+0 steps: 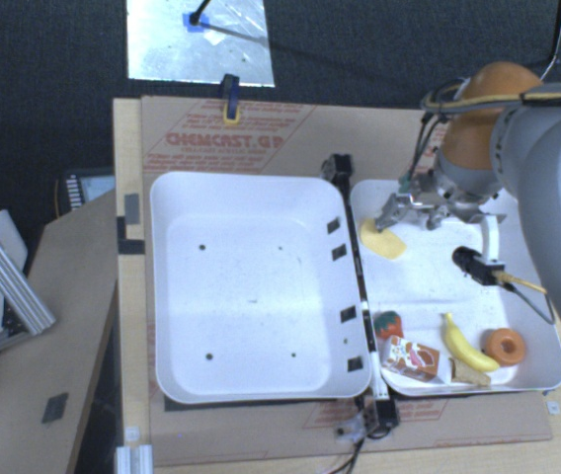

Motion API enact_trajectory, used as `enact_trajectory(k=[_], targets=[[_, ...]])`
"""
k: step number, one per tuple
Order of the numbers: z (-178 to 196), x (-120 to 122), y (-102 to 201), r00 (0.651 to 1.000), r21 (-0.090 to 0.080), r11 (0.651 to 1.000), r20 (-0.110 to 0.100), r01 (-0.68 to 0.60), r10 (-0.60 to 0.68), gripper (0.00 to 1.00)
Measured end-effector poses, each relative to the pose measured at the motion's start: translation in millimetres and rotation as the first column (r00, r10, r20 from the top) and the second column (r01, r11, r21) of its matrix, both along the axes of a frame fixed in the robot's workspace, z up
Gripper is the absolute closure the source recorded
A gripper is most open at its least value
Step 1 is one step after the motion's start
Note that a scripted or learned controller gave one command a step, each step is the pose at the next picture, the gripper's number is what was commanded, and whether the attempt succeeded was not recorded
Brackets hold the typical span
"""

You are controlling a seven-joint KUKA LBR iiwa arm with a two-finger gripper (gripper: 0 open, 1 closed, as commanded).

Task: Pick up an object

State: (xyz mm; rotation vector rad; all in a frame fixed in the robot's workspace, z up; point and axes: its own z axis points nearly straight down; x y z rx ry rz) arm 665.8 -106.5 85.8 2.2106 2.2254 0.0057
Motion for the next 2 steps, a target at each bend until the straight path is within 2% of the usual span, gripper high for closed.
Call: enact_trajectory(k=[1,2], targets=[[52,-47,15,1.000,0.001,1.000,-0.003,0.006,-0.006,0.00],[-3,1,12,1.000,0.001,1.000,-0.003,0.001,-0.001,0.00]])
